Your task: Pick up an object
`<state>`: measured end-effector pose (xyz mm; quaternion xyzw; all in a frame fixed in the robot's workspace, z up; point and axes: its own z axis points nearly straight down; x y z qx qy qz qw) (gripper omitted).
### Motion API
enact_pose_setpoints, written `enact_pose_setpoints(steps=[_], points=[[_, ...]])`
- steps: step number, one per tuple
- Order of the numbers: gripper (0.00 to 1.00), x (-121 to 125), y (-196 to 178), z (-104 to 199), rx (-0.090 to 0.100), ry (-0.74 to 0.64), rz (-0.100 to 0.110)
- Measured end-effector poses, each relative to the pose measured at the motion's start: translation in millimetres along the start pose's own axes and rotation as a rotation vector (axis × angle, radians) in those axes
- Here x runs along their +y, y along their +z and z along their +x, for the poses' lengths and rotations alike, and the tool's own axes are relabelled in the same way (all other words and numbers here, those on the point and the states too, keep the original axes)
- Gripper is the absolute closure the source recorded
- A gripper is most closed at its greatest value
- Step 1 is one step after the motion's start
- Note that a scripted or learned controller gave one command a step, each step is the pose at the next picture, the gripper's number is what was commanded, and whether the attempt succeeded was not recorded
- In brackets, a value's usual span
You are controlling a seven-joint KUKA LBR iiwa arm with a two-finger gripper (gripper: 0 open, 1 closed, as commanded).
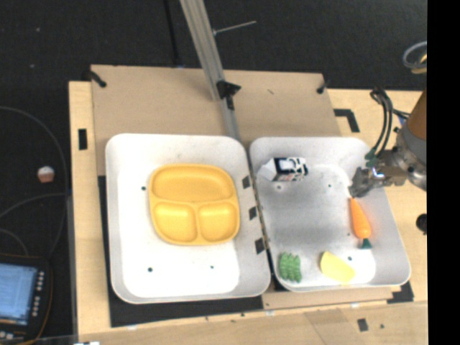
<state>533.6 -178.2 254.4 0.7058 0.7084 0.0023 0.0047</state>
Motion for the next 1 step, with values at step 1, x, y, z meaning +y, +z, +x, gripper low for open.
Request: enact_pose_setpoints(steps=[1], points=[[1.00,0.9,2.2,-0.9,0.002,-0.001,0.008]])
